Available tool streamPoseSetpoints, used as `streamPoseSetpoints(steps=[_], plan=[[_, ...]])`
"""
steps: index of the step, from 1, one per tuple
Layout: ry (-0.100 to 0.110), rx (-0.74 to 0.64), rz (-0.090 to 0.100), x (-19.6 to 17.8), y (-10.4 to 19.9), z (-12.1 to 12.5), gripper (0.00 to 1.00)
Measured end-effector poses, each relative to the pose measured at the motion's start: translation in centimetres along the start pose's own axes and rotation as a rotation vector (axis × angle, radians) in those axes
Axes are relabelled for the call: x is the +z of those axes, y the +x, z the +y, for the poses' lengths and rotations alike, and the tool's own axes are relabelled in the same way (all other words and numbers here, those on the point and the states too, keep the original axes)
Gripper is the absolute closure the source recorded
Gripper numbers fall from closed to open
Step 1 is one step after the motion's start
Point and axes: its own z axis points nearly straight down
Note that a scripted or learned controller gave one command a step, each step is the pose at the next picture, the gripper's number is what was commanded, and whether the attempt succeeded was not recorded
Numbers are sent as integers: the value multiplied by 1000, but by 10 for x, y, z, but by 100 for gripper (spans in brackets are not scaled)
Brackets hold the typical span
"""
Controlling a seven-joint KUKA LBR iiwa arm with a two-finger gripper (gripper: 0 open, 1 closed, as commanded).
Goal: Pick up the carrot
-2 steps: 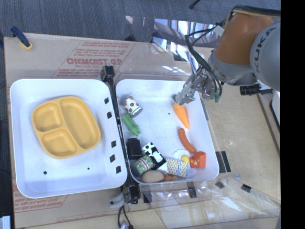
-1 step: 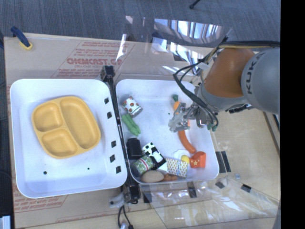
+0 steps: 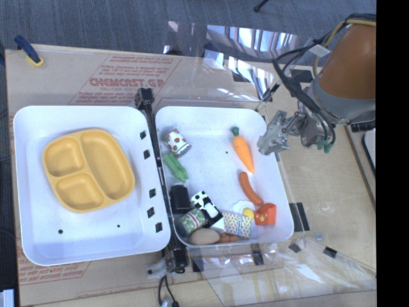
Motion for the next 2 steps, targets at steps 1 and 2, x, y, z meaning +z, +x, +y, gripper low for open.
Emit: streamPoseSetpoints(steps=[1,2], plan=[[-7,4,20,55,48,103,100],[-4,9,17,54,47,99,0]])
